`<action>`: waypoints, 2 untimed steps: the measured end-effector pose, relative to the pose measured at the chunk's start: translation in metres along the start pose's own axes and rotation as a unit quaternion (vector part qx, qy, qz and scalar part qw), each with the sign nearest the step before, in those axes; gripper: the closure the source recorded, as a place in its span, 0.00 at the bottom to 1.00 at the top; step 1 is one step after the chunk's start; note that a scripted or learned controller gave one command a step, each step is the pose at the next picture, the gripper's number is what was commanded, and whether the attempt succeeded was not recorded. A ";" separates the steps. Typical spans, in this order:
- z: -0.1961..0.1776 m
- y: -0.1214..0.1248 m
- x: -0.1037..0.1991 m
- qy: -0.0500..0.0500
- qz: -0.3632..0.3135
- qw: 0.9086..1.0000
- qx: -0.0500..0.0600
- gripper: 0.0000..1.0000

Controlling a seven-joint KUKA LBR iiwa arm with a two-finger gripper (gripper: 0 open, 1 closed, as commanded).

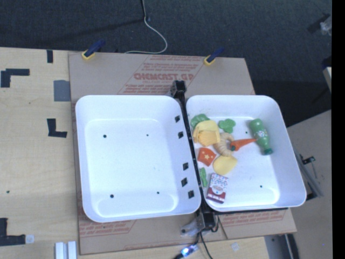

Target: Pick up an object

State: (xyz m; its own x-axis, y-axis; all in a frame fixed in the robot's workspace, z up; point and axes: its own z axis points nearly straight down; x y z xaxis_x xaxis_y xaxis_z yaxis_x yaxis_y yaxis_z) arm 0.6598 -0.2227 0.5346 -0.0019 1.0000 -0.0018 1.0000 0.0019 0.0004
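Green plastic bottle [260,136] lies on its side at the far right of the right bin [269,196], apart from the pile, so likely the easiest pick: light, stiff, a bit slippery, best gripped across its body. Same bin holds yellow pieces [207,133], an orange carrot [243,142], a red-white carton [218,188]; left bin [129,209] beside it on the counter. Jaws state: cannot tell.

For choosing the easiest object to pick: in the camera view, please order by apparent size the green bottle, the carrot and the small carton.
1. Green bottle
2. Carton, close to the bottle, so unsure
3. Carrot, clearly thinnest
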 end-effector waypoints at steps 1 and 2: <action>0.000 0.005 0.001 0.000 0.000 1.000 0.000 1.00; 0.000 0.009 0.001 0.000 -0.001 1.000 0.000 1.00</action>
State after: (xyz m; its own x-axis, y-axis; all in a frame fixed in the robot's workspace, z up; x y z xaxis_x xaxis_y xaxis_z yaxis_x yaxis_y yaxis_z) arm 0.6692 -0.2219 0.5347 -0.0030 1.0000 -0.0024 1.0000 0.0030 0.0006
